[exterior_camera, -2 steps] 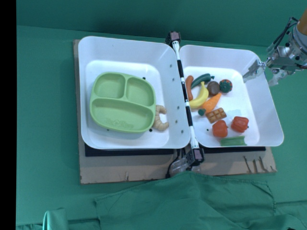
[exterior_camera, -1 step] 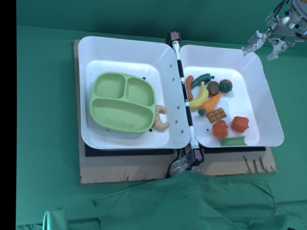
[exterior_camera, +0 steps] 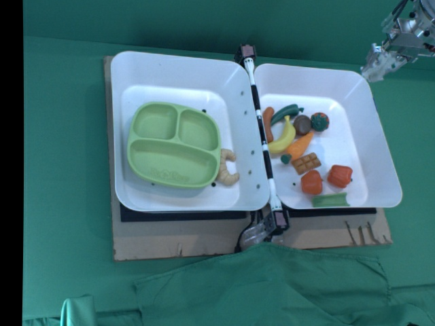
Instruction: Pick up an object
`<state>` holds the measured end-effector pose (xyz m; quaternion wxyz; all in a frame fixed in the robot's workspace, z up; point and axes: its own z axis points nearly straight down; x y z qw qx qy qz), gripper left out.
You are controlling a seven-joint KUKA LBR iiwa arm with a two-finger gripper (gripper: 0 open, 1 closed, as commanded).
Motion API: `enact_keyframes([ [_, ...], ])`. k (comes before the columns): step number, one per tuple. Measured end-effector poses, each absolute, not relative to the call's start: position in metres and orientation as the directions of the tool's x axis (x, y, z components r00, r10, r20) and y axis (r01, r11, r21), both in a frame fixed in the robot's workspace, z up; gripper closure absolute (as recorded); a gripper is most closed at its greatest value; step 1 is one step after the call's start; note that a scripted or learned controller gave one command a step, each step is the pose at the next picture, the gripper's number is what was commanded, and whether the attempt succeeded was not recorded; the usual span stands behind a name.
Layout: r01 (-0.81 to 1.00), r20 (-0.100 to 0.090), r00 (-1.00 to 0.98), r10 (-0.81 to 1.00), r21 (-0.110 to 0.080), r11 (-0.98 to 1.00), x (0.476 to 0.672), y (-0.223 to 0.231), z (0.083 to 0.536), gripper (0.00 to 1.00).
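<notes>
Claw (exterior_camera: 378,65) up beyond the far right corner of the right bin (exterior_camera: 380,148), well clear of the toys; cannot tell how far open, nothing visible in its grip. Banana (exterior_camera: 284,138), carrot (exterior_camera: 302,143), cucumber (exterior_camera: 286,111) and brown ball (exterior_camera: 302,123) bunched against that bin's left wall, two red peppers (exterior_camera: 311,182) nearer its front. Risk of a miss in the bunch: touching pieces nudged aside, or two caught together and dropped.
</notes>
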<state>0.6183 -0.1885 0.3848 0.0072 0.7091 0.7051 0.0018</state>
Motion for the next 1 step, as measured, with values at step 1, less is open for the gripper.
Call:
enact_keyframes([
  [1,1.0,-0.004,0.003,1.0,0.01,-0.003,0.6143,-0.187,0.4245,1.0],
])
